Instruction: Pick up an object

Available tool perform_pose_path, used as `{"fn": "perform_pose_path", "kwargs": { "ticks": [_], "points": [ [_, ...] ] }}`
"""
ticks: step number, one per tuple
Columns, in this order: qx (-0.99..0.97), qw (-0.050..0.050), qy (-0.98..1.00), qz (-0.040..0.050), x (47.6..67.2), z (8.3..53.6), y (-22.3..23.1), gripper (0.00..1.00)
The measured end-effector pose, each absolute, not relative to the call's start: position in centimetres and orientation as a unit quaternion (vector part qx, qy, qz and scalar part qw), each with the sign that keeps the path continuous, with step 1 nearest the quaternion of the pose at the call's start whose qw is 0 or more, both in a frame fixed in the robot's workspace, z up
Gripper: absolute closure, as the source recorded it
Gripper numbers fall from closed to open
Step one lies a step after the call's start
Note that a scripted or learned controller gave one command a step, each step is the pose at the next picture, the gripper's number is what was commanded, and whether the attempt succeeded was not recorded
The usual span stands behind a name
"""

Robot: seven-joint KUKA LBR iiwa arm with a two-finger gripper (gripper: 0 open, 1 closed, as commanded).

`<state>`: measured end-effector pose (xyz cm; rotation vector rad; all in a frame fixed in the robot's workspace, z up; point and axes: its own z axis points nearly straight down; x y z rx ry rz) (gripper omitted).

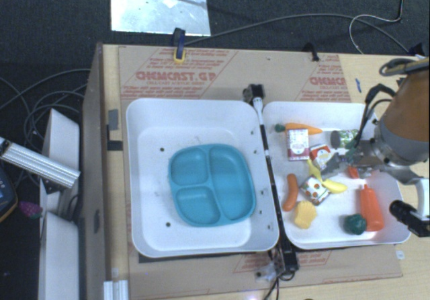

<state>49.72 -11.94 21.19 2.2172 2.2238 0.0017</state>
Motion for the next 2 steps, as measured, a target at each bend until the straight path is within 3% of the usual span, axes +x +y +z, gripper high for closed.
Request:
{"fn": "perform_pose_path", "kwargs": {
  "ticks": [1, 2],
  "points": [
    [0.707, -0.001, 0.707, -0.0002, 48.8, 8.9, -11.6, 0.00],
    [0.706, 0.001, 0.708, 0.0008, 53.5, 8.5, -11.9, 0.00]
  ]
}}
